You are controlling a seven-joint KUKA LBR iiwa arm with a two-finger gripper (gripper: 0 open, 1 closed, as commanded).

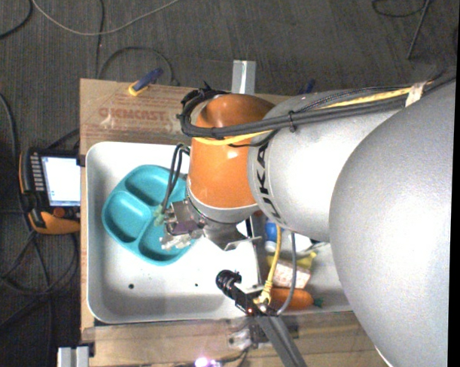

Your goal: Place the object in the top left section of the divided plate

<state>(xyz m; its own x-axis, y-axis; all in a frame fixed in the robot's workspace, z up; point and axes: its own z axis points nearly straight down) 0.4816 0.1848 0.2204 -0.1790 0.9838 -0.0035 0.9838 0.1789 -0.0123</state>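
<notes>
Your gripper (pixel 174 231) over the teal divided plate (pixel 127 209) at its right edge, grip state beyond telling, white bin (pixel 106 287) beneath the plate, orange object (pixel 292 298) well right of the plate

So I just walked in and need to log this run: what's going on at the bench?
A grey KUKA arm with an orange band reaches in from the right over the left white bin. Its gripper sits low over the teal divided plate, above the plate's right-hand side. The wrist blocks the view there, so whether anything is held or already set in a section cannot be told. In the neighbouring bin, partly hidden by the arm, lie a carrot-like orange item and a few other small things.
</notes>
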